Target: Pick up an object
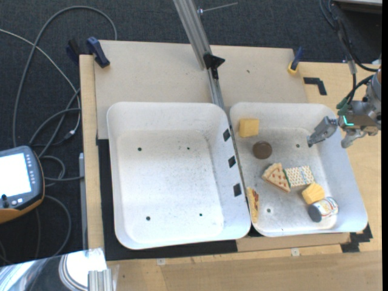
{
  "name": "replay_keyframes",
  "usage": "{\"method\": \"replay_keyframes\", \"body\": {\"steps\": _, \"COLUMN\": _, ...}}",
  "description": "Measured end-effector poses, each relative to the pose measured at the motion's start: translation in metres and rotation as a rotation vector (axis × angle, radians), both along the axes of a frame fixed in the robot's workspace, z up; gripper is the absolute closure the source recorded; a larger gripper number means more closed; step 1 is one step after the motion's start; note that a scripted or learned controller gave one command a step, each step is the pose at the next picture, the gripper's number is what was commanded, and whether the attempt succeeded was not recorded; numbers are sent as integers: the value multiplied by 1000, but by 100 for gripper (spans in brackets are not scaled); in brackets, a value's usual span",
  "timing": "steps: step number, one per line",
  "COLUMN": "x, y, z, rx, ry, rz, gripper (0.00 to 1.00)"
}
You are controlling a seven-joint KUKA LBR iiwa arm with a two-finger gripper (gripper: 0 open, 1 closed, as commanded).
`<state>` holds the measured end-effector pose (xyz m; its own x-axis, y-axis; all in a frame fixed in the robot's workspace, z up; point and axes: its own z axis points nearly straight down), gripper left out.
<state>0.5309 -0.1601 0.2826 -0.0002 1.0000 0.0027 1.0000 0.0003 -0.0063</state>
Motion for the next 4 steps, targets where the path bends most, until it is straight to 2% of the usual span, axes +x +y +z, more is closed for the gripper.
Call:
{"method": "replay_keyframes", "body": {"steps": 1, "x": 1, "y": 0, "z": 2, "rx": -1, "ry": -5, "rz": 1, "gripper": 0}}
{"method": "replay_keyframes", "body": {"steps": 2, "x": 2, "y": -4, "z": -60, "rx": 0, "ry": 2, "rz": -1, "gripper": 0}}
{"method": "replay_keyframes", "body": {"steps": 3, "x": 3, "y": -6, "z": -103, "rx": 0, "ry": 0, "rz": 0, "gripper": 0}}
{"method": "replay_keyframes", "body": {"steps": 4, "x": 10, "y": -5, "z": -163, "rx": 1, "ry": 1, "rz": 0, "gripper": 0}}
